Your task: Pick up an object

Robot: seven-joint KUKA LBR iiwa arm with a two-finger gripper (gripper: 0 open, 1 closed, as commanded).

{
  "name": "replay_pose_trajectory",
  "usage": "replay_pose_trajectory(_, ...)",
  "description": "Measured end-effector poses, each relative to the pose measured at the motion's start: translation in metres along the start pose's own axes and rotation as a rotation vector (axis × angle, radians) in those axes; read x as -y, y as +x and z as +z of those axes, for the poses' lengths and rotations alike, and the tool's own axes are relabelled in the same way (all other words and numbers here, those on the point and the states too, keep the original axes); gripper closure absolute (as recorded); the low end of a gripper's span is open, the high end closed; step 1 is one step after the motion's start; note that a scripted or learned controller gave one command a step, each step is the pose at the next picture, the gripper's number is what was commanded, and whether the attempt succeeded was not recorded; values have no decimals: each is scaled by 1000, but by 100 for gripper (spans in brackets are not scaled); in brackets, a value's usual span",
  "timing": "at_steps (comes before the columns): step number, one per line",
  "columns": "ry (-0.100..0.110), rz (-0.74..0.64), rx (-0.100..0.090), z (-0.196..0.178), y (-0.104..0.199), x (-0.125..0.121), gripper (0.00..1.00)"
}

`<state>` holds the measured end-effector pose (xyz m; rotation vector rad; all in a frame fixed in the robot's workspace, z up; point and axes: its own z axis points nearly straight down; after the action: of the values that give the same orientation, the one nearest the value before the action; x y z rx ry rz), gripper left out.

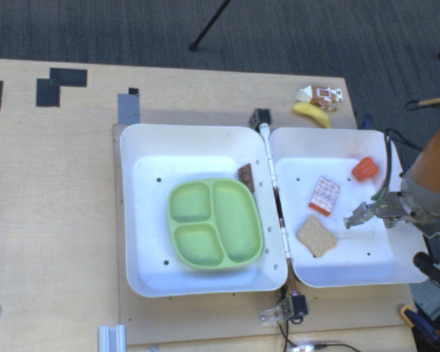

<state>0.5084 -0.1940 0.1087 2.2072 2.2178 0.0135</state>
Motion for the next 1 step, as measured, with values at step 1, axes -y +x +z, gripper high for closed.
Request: replay_pose_trajectory(1, 7, 3, 1, 22, 29, 20, 0)
